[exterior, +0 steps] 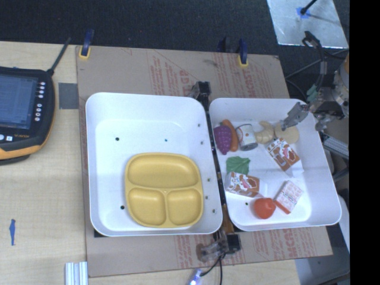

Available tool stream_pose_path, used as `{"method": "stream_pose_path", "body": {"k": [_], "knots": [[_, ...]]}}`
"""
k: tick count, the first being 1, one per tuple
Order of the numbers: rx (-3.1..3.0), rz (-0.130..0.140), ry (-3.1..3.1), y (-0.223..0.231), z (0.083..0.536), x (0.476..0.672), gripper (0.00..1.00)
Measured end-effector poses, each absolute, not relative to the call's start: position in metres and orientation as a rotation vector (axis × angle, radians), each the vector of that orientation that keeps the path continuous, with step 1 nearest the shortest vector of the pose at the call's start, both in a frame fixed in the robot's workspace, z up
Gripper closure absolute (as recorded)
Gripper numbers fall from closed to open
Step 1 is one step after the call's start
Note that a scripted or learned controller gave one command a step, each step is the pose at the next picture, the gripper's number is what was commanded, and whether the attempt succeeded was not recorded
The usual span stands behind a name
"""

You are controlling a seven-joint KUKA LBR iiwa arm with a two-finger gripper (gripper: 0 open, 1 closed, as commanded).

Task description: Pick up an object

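The right white bin (317, 209) holds several small items: purple grapes (223, 139), an orange carrot (231, 132), a small can (246, 136), a beige piece (269, 130), a red-and-white carton (283, 155), a green leafy piece (238, 163), a red-and-white packet (242, 184), a red tomato (265, 208) and a pink box (289, 196). My gripper (295, 116) reaches in from the right over the bin's far right corner, just above the beige piece and the carton. Nothing shows in its grasp.
The left white bin (107, 123) holds a yellow divided plate (164, 190). A tablet-like pendant (21, 108) lies at the far left of the bench. Clamps (241, 51) pin the cardboard sheet under the bins. Cables and arm parts (329, 97) crowd the right side.
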State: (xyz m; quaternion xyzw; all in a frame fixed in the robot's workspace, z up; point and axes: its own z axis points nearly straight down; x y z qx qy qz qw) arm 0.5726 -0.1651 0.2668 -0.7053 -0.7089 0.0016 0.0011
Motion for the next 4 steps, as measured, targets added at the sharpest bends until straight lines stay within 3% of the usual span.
{"method": "stream_pose_path", "body": {"k": [1, 2, 3, 4], "knots": [[-2.21, 0.009, -2.227, -0.162, 0.153, 0.62, 0.0], [-2.212, 0.007, -2.225, -0.105, 0.113, 0.546, 0.0], [-2.208, 0.038, -2.204, -0.112, 0.092, 0.644, 0.0], [-2.205, 0.038, -2.207, -0.112, 0.104, 0.645, 1.0]]}}
